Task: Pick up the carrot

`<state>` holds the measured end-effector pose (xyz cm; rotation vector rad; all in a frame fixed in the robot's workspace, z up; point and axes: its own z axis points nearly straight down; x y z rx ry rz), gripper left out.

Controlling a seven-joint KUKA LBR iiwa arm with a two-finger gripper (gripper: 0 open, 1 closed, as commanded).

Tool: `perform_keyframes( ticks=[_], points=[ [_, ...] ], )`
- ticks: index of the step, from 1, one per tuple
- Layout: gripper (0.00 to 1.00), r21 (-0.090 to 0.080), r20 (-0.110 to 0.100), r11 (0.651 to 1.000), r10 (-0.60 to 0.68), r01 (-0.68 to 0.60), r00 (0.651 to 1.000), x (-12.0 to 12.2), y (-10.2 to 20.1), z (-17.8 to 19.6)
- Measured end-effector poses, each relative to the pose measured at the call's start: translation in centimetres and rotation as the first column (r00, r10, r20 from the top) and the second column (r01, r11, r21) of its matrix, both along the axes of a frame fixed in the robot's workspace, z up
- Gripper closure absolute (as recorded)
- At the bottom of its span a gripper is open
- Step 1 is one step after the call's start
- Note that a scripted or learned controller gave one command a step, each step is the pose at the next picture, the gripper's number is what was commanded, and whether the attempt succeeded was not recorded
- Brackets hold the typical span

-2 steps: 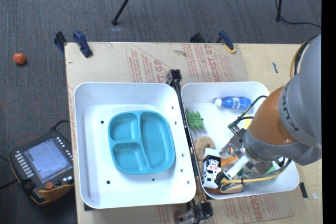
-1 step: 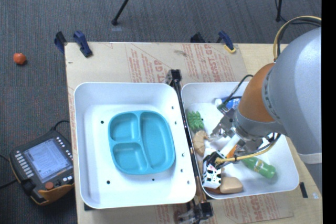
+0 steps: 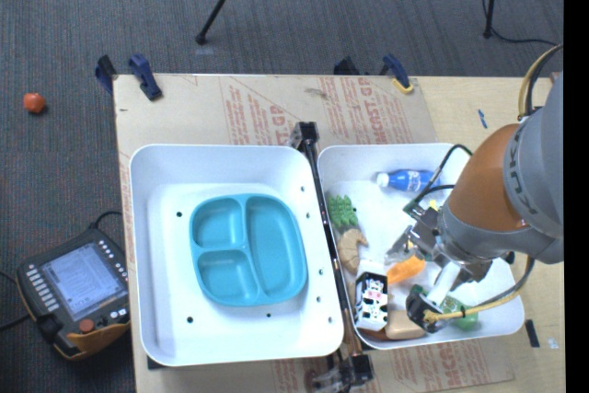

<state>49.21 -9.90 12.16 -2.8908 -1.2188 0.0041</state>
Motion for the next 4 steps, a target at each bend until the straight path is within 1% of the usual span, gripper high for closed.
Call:
perform_keyframes(
  ticks=[1, 2, 3, 4],
  points=[
    [0.0, -0.001, -0.001, 0.97, -0.243, 0.243, 0.97, -1.7, 1.8, -3.5],
    [0.0, -0.001, 0.0, 0.996, -0.094, 0.094, 0.996, 6.7, -0.4, -2.2],
    [0.0, 0.0, 0.0, 0.999, -0.039, 0.039, 0.999, 1.0, 1.2, 0.3],
    [0.0, 0.0, 0.0, 0.997, 0.078, -0.078, 0.997, -1.7, 6.8, 6.6]
  ],
)
